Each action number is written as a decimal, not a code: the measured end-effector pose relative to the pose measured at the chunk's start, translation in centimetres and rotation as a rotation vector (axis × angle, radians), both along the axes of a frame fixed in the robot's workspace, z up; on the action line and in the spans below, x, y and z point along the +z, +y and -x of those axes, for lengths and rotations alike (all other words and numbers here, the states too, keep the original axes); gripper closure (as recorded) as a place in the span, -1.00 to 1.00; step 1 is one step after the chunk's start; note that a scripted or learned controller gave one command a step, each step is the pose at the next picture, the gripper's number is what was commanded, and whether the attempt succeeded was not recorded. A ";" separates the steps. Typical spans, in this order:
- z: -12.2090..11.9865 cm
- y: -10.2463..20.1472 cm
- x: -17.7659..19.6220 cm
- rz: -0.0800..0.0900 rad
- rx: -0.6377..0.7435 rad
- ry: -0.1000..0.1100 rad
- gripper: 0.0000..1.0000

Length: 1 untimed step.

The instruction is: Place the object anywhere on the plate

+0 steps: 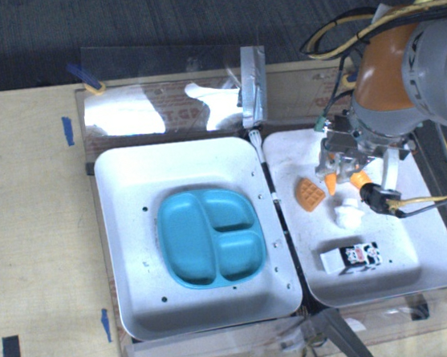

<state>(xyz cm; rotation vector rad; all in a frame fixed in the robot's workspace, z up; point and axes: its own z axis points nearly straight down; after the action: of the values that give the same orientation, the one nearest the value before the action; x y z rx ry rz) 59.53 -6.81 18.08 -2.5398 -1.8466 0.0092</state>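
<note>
A blue divided plate lies in the middle of the left bin. In the right bin lie an orange waffle-like piece, a white lump and a small black-and-white carton. My gripper hangs low over the upper middle of the right bin, just right of the waffle piece and above the white lump. Two small orange bits show at its lower edge; whether they are held is hidden by the wrist.
A metal divider stands behind the seam between the bins. Yellow and black cables trail from the wrist over the right bin. The wooden bench stretches to the left.
</note>
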 end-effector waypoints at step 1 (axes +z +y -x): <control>0.8 7.2 0.0 -0.004 0.284 0.001 1.00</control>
<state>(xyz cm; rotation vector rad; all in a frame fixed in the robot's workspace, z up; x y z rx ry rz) 58.76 0.39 18.10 -2.2504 -2.1861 0.0067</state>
